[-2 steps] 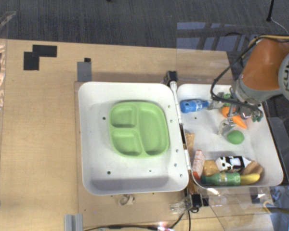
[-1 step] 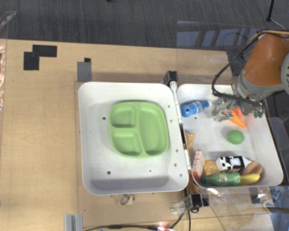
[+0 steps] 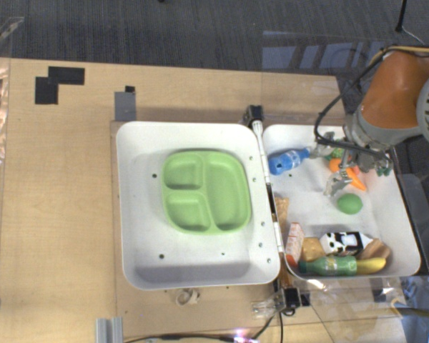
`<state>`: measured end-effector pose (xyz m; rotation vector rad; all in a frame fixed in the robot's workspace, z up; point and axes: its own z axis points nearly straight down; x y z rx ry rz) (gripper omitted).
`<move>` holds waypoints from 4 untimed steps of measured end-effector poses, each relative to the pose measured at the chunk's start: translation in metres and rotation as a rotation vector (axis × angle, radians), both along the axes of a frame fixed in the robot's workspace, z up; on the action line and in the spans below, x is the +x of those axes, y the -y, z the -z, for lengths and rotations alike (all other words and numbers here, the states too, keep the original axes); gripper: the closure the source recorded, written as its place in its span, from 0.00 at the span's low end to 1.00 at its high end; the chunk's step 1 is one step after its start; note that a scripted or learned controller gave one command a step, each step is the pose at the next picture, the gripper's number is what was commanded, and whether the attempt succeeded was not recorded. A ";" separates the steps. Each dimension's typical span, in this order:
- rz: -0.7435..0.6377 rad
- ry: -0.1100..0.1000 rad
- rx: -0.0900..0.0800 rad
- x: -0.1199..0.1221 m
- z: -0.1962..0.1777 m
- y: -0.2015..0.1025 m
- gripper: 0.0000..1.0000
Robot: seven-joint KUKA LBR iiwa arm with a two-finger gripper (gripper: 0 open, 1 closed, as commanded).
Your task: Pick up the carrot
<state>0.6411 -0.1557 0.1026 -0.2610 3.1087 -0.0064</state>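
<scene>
The green divided tray [image 3: 204, 191] sits in the left bin [image 3: 139, 263], well left of the fingers [image 3: 341, 179]. A blue bottle [image 3: 286, 160] lies just left of them. Whether the fingers are clenched cannot be told; the carrot [image 3: 355, 179] lies touching them, a green ball [image 3: 349, 204] just below.

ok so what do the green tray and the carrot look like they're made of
Tray: probably moulded plastic, matte pale green, one even colour with soft rounded dividers between its three compartments.

Carrot: looks like a plastic toy, bright uniform orange with no natural texture visible; it is small and partly hidden under the gripper, so that is a guess.
</scene>
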 end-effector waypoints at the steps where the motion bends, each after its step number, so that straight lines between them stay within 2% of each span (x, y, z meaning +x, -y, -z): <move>1: -0.004 -0.009 0.000 -0.038 0.014 0.044 0.00; 2: 0.276 -0.006 0.005 -0.053 0.013 0.037 0.00; 3: 0.341 -0.004 0.007 -0.082 0.012 -0.011 0.00; 4: 0.056 -0.006 -0.001 -0.054 0.013 0.051 0.00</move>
